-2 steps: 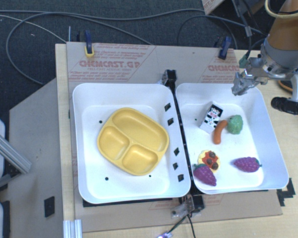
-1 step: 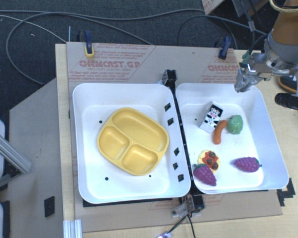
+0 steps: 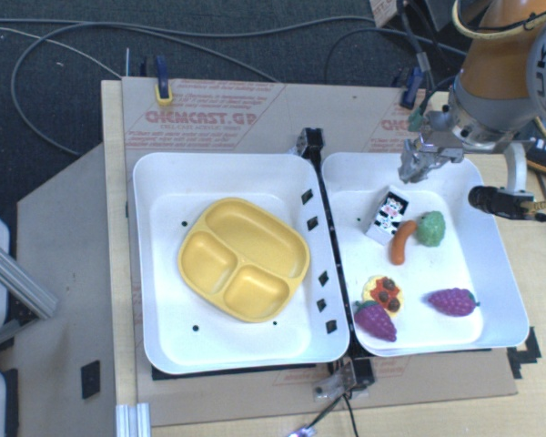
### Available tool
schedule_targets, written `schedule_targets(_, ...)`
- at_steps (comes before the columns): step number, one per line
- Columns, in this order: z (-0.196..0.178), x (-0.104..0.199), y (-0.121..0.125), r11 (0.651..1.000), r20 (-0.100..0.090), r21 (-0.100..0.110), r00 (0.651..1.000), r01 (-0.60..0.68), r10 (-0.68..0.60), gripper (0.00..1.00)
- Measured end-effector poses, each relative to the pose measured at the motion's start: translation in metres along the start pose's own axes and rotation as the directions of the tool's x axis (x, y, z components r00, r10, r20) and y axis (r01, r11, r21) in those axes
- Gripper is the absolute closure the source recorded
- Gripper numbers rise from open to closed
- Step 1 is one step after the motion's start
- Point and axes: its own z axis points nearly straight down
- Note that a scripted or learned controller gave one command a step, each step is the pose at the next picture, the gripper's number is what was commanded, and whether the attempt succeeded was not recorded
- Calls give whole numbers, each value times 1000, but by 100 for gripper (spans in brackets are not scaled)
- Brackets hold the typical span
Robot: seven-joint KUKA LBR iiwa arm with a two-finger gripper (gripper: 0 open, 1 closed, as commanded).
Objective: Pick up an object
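Note:
My gripper (image 3: 417,172) hangs over the back of the right bin (image 3: 500,244), with nothing between its fingers that I can make out. Just below and left of it lies a small black-and-white box (image 3: 389,216). An orange carrot-like piece (image 3: 402,241) touches a green broccoli toy (image 3: 430,228). Nearer the front lie a purple grape bunch (image 3: 452,301), a second purple bunch (image 3: 376,320) and a small yellow piece with red spots (image 3: 383,291).
The left bin (image 3: 155,244) holds a yellow divided plate (image 3: 243,259). A black divider with clips (image 3: 320,235) runs between the bins. Cables and a blue clamp (image 3: 163,82) lie beyond the cardboard board at the back.

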Motion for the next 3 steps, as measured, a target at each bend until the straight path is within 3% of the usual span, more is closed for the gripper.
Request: schedule_targets(3,15,163,-37,1000,1,1,1000,1,-1,100)
